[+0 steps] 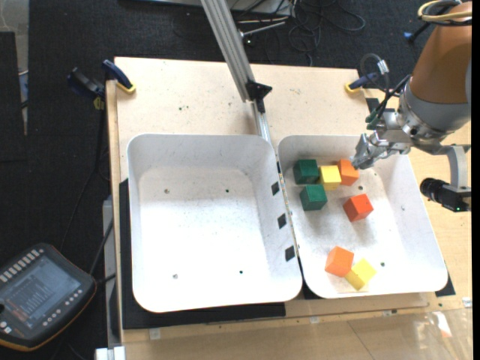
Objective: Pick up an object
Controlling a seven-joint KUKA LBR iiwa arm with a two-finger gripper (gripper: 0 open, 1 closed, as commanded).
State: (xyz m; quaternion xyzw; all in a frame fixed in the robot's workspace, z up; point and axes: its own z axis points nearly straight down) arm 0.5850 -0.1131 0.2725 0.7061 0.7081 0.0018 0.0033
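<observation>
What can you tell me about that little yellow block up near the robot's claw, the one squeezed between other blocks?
The yellow block is a small cube, plain, matte and solid-coloured, lying flat on the floor of the right bin, near its far end. It sits in a short row: a green block presses against one side and an orange block against the other. A second green block lies just in front of it. The claw is just beyond the orange block and does not touch the yellow one.

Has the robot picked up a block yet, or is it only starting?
Only starting. Done: the claw has reached the right bin. Happening now: it sits low, right beside the orange block. Left: gripping and lifting. No block is off the floor, and all seven lie in that bin.
</observation>
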